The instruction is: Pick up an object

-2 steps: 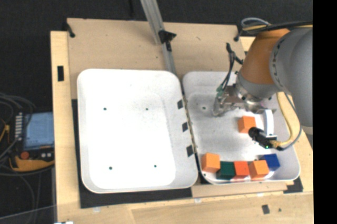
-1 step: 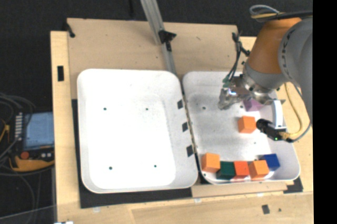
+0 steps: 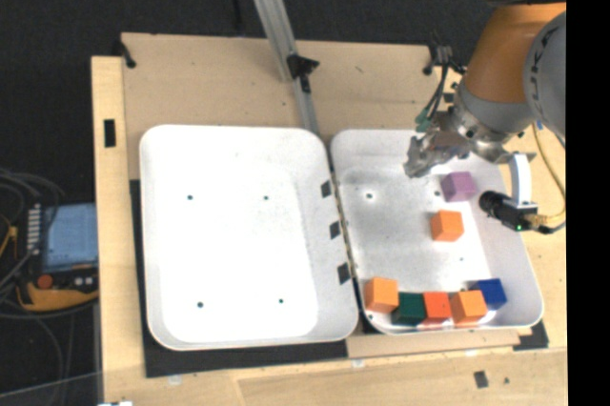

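My gripper (image 3: 422, 160) hangs over the far part of the right bin (image 3: 381, 233), below the orange band of the arm. A purple block (image 3: 459, 186) lies just to its right and a little nearer. An orange block (image 3: 446, 225) rests in the middle of that bin. Along the near rim sit an orange block (image 3: 382, 293), a green block (image 3: 411, 308), a red-orange block (image 3: 437, 305), another orange block (image 3: 468, 305) and a blue block (image 3: 491, 292). I see nothing between the fingers.
The left bin (image 3: 238, 233) lies beside the right one, with small clips along the shared edge. A slanted metal post (image 3: 276, 23) rises behind the bins. A blue device and cables (image 3: 67, 242) sit off the bench at the left.
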You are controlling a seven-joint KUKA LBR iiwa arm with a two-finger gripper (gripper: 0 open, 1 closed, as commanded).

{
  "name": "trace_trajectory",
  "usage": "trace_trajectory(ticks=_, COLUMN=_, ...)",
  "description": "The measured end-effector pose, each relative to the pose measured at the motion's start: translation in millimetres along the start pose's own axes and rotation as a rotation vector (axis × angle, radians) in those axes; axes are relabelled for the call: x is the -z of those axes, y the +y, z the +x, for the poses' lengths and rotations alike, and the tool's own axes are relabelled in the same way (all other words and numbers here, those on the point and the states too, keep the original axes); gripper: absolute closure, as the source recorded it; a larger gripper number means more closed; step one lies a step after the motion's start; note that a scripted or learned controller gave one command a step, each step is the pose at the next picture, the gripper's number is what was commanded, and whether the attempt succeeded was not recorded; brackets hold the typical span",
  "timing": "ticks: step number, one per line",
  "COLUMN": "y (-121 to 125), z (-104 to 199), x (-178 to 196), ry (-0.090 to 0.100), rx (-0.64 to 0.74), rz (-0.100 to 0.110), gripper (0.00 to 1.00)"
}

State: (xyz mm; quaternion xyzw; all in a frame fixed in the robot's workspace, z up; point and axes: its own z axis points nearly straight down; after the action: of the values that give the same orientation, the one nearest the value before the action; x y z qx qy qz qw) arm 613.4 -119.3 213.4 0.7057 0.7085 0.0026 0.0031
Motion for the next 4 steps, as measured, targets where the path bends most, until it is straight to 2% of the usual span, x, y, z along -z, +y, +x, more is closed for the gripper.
trace_trajectory(ticks=1, y=4.1, z=5.2, x=63.0, ry=0.0, rx=0.001, rz=-0.001, gripper=1.0)
trace_trajectory(ticks=2, y=18.6, z=60.5, x=49.5, ry=0.0, rx=0.002, rz=0.006, gripper=1.0)
trace_trajectory(ticks=3, y=31.2, z=118.3, x=52.5, ry=0.001, rx=0.004, rz=0.005, gripper=1.0)
trace_trajectory(ticks=4, y=37.0, z=174.7, x=36.5, ry=0.0, rx=0.003, rz=0.009, gripper=1.0)
